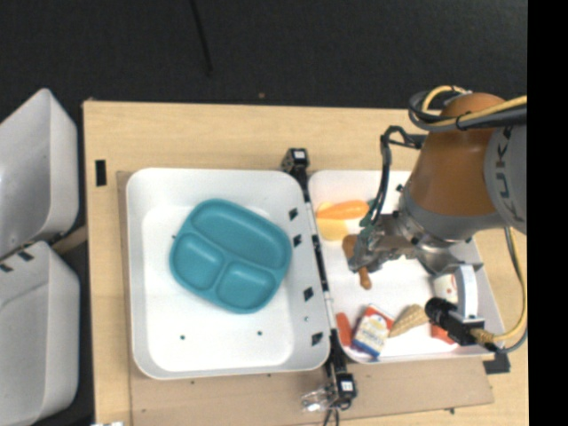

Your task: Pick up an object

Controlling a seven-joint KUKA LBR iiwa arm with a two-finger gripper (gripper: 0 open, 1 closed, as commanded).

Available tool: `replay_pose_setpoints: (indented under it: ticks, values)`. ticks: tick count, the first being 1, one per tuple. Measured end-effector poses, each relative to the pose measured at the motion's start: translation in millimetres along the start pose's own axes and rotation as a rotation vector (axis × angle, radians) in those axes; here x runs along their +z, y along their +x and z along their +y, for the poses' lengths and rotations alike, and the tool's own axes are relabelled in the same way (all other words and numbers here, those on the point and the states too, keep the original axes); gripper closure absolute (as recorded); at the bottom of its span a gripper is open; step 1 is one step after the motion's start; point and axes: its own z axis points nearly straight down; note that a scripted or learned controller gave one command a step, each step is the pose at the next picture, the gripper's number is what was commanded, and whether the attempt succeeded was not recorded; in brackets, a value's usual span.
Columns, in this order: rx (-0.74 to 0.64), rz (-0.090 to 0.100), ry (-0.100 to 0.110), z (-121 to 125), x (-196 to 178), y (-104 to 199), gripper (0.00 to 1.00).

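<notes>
Left bin (151, 327): teal divided plate (232, 255), well left of pincer (363, 263). Right bin (399, 349): orange-yellow piece (338, 217) just up-left of pincer; carton (372, 331) and cone (406, 319) below it. Pincer low over the bin, pinching a small brown stick (364, 279).

Wooden bench (106, 264) with 2 shallow white bins and a teal divided plate.

The light wooden bench top sits on a dark floor (266, 34), with 2 white padded blocks (31, 229) just beside its left edge. The left white plastic bin (146, 327) holds a teal plastic plate (232, 255) with 3 compartments, lying flat near the bin's middle. The right white bin (342, 185) touches the left one along a shared edge marked by small black clips (310, 264). A black fitting (295, 159) sits at the top of that seam, and a metal clamp (330, 396) at its bottom.
</notes>
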Motion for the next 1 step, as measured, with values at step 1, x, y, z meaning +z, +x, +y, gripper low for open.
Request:
replay_pose_setpoints:
  ticks: [1]
  values:
    - [-0.004,0.001,0.003,1.4,3.9,19.1,1.0]
